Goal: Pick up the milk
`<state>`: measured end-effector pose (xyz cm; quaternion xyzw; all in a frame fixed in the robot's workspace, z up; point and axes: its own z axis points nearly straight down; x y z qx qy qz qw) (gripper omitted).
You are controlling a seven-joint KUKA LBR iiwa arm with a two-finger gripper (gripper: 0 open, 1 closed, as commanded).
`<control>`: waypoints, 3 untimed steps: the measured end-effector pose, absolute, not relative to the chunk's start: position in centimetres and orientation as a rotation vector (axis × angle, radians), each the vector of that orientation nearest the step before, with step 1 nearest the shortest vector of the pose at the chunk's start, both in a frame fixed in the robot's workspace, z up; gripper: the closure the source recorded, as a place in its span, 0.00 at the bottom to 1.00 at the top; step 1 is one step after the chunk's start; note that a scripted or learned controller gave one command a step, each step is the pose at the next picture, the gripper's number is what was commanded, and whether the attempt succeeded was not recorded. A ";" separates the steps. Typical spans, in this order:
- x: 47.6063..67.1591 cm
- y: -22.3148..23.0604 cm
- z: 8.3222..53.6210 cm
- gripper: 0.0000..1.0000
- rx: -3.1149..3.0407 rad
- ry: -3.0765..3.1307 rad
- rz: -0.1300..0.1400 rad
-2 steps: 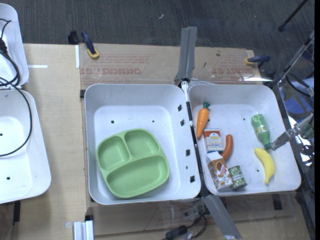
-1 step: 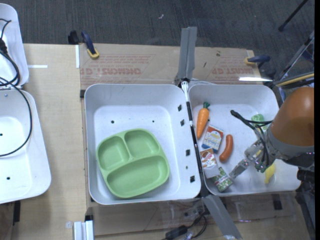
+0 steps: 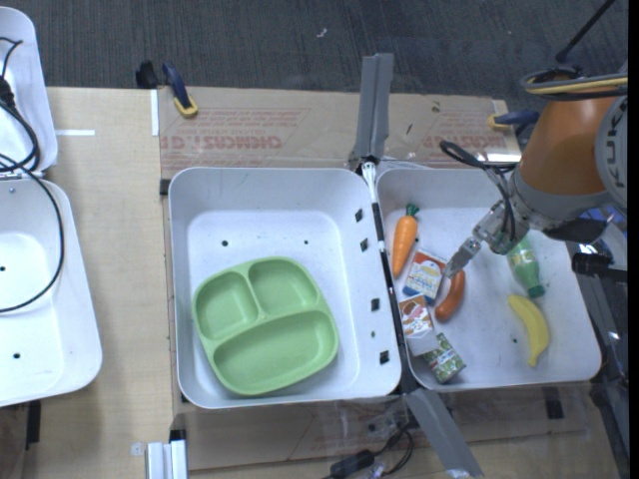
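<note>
A small white carton with an orange and blue label, which I take for the milk (image 3: 423, 274), lies flat in the right bin (image 3: 479, 193), left of centre. My gripper (image 3: 463, 257) comes down at a slant from the orange-banded arm (image 3: 559, 158). Its tip is just right of the carton's upper corner and above a red sausage (image 3: 449, 296). Nothing shows held in it.
An orange carrot (image 3: 402, 242) lies above the carton and a second small red-and-white carton (image 3: 415, 318) below it. A green packet (image 3: 446, 359) is near the front rim. A green bottle (image 3: 524, 267) and a banana (image 3: 530, 328) lie to the right. The left bin (image 3: 200, 203) holds a green divided plate (image 3: 265, 324).
</note>
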<state>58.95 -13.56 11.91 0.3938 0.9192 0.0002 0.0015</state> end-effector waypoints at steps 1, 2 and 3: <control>61.9 -9.9 30.7 0.00 0.876 3.013 0.000; 55.1 -5.5 22.2 0.00 0.853 3.024 -0.001; 51.0 -7.2 22.7 0.00 1.355 2.835 -0.002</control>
